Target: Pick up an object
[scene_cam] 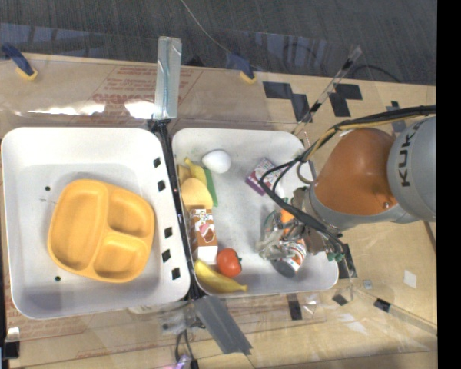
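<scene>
Cardboard-covered tabletop is seen; in the right bin, lower right, the hand is lowered over a crumpled can; grip cannot be told.

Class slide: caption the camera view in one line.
Tool low in the right bin among cluttered items; yellow tray in the left bin.

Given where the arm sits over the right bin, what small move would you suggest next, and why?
Probably a short straight lift, to test the grasp. The hand is low in the right bin, at a crumpled can-like item near the front wall. Whether it is gripped cannot be seen.
</scene>
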`<action>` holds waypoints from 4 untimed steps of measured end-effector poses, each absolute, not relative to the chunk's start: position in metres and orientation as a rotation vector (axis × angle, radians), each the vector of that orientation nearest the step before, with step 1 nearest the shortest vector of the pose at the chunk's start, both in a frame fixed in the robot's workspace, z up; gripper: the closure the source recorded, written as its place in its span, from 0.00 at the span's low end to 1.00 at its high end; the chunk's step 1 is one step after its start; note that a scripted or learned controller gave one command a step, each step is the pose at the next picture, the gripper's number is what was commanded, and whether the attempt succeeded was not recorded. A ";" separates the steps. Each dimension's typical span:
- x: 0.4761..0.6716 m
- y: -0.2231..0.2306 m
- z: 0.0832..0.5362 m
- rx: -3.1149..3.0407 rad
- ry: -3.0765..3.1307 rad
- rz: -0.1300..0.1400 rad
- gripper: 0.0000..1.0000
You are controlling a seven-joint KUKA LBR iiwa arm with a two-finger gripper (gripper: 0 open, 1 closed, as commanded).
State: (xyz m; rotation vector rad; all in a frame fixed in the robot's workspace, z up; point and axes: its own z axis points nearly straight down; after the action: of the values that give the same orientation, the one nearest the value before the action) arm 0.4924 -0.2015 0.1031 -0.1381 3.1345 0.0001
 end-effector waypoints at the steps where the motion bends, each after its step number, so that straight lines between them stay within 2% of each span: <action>1: 0.603 -0.160 0.249 0.193 3.122 -0.002 1.00; 2: 0.601 -0.162 0.244 0.198 3.132 -0.001 0.00; 3: 0.558 -0.204 0.128 0.357 3.134 0.002 0.00; 4: 0.528 -0.176 0.092 0.523 3.098 0.001 0.00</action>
State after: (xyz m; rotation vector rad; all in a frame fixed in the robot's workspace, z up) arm 0.5276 -0.1765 0.0919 0.5227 3.0976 0.0006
